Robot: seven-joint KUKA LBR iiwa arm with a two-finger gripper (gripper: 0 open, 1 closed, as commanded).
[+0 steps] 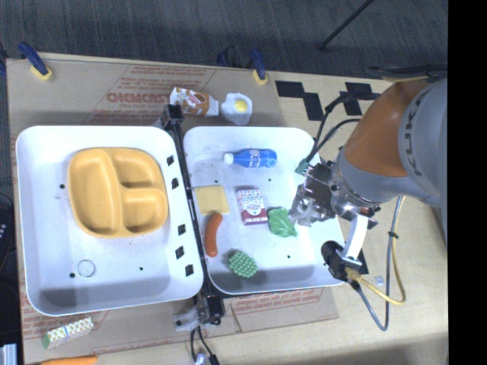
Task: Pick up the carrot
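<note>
While the grey arm with its orange band (396, 139) reaches in from the right, its claw (304, 210) hangs over the right edge of the right-hand shallow white bin (251, 137), just beside a crumpled green leafy toy (281, 223). Whether the claw is released or clenched cannot be told from this slanted view, and nothing is visibly caught in it.

The task's thing, a slim orange carrot (212, 233), lies at the left side of that same bin, close against the dividing wall. Its long axis runs nearly straight up and down the view, roughly parallel to that wall. From the claw it lies well to the left and slightly lower, with a small red-and-white carton (250, 205) and the green toy between them. A pale yellow square slice (211, 200) sits just above the carrot's upper end, and a green dotted round piece (242, 263) lies near its lower end.

The coming move probably calls for a leftward crossing of the bin and a grip set across the carrot's narrow width.
</note>
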